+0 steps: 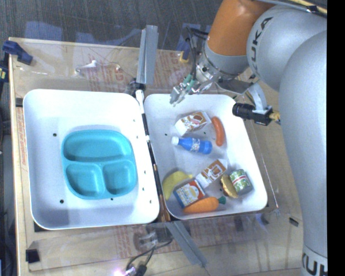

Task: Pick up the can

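The can [240, 181], with a green label and a silver top, lies near the front right corner of the right bin [160, 125]. My gripper [183, 91] hangs over that bin's back left edge, far from the can, with nothing seen between its fingers. The arm comes in from the upper right with its orange band above the wrist.
In the right bin lie a small carton [193, 121], a hot dog [219, 130], a blue bottle [192, 145], another carton [213, 172], a yellow item [176, 181], a blue-labelled packet [188, 193] and a carrot [203, 205]. The left bin [40, 108] holds a teal divided tray [99, 163].
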Action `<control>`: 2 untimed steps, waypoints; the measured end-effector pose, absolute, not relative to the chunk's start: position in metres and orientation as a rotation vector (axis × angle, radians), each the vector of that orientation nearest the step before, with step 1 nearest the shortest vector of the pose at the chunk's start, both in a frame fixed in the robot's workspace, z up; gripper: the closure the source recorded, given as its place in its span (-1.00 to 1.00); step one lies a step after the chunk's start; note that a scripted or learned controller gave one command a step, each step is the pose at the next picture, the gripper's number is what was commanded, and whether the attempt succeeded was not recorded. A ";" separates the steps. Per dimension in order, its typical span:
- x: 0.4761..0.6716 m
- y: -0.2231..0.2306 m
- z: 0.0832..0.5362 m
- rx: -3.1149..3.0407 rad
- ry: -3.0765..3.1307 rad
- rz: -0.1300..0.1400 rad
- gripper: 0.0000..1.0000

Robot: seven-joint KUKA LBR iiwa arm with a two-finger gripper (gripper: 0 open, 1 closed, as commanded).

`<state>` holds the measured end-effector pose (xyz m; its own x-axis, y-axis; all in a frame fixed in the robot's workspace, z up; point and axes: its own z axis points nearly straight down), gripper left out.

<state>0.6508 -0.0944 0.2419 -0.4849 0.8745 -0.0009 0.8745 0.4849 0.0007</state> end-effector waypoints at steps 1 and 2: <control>0.657 -0.117 0.314 2.328 2.110 -0.001 1.00; 0.656 -0.109 0.295 2.559 1.830 -0.005 1.00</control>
<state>0.6564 -0.1085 0.2953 0.3233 0.9463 -0.0003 0.9463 -0.3233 -0.0052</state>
